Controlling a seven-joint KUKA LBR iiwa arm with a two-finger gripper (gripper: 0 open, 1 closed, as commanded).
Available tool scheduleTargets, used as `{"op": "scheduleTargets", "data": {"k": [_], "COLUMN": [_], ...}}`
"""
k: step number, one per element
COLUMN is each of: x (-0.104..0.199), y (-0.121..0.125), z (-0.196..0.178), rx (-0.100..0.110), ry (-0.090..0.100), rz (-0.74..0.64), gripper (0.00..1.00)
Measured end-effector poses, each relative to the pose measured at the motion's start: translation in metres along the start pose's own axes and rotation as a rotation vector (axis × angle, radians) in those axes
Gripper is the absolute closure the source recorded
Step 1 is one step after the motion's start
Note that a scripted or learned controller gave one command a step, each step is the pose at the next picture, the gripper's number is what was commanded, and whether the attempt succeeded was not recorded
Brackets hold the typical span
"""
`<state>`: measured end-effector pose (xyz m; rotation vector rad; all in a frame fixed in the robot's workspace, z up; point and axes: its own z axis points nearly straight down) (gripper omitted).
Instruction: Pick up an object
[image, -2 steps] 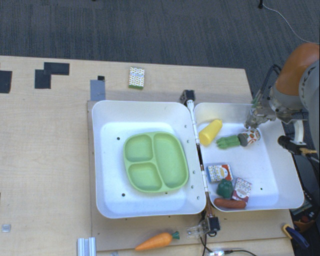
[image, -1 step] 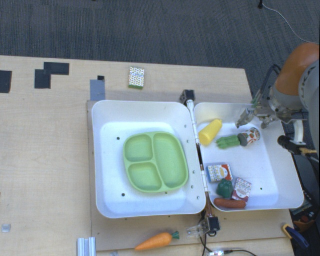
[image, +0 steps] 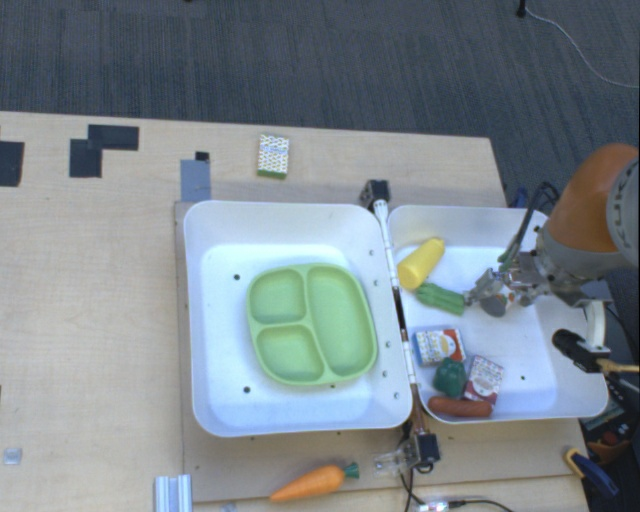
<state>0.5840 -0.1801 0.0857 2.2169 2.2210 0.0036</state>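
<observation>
Reaching arm: the grey arm (image: 590, 230) with its orange band enters from the right, its wrist over the right bin.
Tool: the tool (image: 490, 298) hangs low in the right bin (image: 575, 400), at the right end of the green cucumber; whether it is released or clenched cannot be made out, and nothing is seen gripped in it.
Green cucumber: the green cucumber (image: 440, 297) lies near the bin's left wall, pointing toward the tool, touching it or nearly so.
Yellow piece: a yellow toy (image: 421, 262) lies tilted just above the cucumber, close to the divider between the bins.
Small packets: one printed packet (image: 438, 346) sits below the cucumber; a second packet (image: 486, 376) lies to its lower right.
Dark green item: a dark green lump (image: 450, 378) rests between the two packets.
Sausage: a red-brown sausage (image: 461, 407) lies along the front wall of the right bin.
Left bin: the left bin (image: 215, 300) holds a light green divided plate (image: 311, 323) with three compartments.
Tabletop: on the tabletop (image: 90, 350), a toy carrot (image: 312, 483) lies in front of the bins and a small patterned box (image: 273, 156) stands behind the left bin.
</observation>
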Motion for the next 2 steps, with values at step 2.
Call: {"op": "scheduleTargets", "data": {"k": [2], "x": [0.055], "y": [-0.032], "z": [-0.138], "rx": [-0.002], "ry": [0.000], "rz": [-0.003], "gripper": [1.00]}}
